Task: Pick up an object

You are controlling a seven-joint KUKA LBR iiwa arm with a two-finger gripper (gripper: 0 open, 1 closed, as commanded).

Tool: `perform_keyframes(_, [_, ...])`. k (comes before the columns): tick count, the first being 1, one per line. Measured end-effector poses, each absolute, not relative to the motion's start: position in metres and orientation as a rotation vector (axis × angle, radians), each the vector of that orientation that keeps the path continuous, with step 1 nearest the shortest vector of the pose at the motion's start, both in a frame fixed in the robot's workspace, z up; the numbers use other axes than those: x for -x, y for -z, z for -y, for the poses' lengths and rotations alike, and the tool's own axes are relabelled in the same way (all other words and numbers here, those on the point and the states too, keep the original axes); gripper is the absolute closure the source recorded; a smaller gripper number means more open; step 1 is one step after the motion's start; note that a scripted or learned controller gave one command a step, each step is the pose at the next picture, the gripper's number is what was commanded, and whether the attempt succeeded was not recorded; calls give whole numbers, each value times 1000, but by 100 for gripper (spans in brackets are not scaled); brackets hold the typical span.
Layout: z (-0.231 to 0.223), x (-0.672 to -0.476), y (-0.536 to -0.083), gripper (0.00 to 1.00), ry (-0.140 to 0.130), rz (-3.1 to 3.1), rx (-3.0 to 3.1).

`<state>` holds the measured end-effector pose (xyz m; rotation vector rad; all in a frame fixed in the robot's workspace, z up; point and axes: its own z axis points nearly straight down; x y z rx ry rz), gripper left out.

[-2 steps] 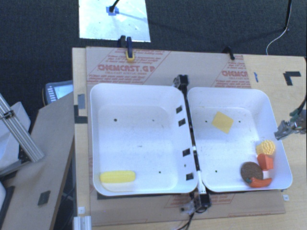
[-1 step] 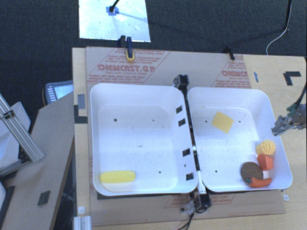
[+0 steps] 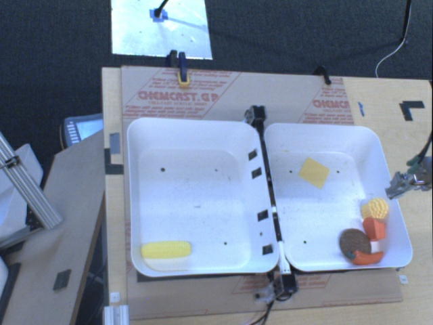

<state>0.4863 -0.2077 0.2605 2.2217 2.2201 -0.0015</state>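
I am seeing the gripper poking in at the right edge of the view, hanging just over the outer rim of the right bin; it is too small and blurred for me to tell how it is set, and I am seeing nothing in it. Just beside it, a little nearer the front of the bench, a yellow corn cob is lying in that bin, touching an orange block, with a brown round piece and an orange carrot-like piece clustered further forward. Further in from the gripper, a flat yellow square is resting alone. Well apart from it, a yellow oblong piece is sitting in the left bin, in its front corner.
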Motion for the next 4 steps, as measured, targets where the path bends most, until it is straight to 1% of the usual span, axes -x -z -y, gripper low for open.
perform_keyframes(1, [193, -488, -286, 100, -4, -2224, -2213])
perform_keyframes(2, [207, -486, -262, 100, 1, -2221, -2220])
perform_keyframes(3, [189, -488, -282, 100, -4, -2225, -2212])
perform_keyframes(4, [208, -486, -258, 100, 1, -2220, -2221])
